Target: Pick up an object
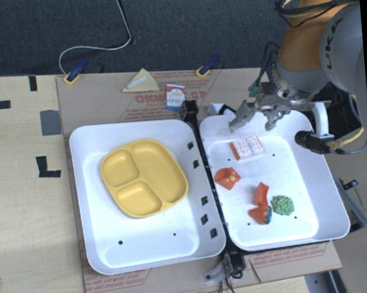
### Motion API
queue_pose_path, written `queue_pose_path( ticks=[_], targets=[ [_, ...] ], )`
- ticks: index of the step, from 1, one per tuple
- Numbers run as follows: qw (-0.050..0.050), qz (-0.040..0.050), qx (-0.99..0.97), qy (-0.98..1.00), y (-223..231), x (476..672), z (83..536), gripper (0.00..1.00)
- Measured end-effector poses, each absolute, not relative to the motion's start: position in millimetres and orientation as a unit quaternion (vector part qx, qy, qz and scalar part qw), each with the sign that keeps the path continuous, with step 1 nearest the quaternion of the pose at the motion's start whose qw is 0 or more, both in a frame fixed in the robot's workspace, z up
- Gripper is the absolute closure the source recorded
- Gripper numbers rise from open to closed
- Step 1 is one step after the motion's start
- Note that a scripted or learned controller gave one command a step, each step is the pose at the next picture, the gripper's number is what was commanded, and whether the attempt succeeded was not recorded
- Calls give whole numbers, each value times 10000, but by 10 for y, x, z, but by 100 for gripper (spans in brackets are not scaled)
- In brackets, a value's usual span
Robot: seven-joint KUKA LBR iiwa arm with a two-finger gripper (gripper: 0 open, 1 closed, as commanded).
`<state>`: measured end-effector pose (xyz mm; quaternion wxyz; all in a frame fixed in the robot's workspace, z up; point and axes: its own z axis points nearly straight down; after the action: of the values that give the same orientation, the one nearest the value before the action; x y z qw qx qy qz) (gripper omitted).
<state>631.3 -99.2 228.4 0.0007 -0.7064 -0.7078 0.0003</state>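
The right bin [309,227] holds a small pink-and-white packet [247,147] near its back, a red chunk [227,178] in the middle left, a red pepper-like piece [261,204] and a green broccoli floret [282,205] toward the front. My gripper [256,117] hangs over the back edge of the right bin, just above and behind the packet. Its two grey fingers [239,116] are spread apart with nothing between them.
The left bin [103,245] bears a yellow three-compartment tray [144,177]. Behind the bins on the cardboard lie a small red-and-white carton [175,97] and a beige wedge [141,82]. Blue clamps [209,64] and a white cable [92,48] sit at the back.
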Motion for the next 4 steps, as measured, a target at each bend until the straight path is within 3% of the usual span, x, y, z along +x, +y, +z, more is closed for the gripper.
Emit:
queue_pose_path(
  ticks=[1, 2, 3, 4],
  targets=[
    [13, 9, -7068, -7074, -1080, 5917, 909, 0],
    [-23, -2, -7074, -7068, -1537, 5330, 867, 0],
    [-24, -18, -7064, -7078, -1093, 5430, 865, 0],
    [-17, -19, -7065, -7077, -1375, 5407, 867, 0]
  ],
)
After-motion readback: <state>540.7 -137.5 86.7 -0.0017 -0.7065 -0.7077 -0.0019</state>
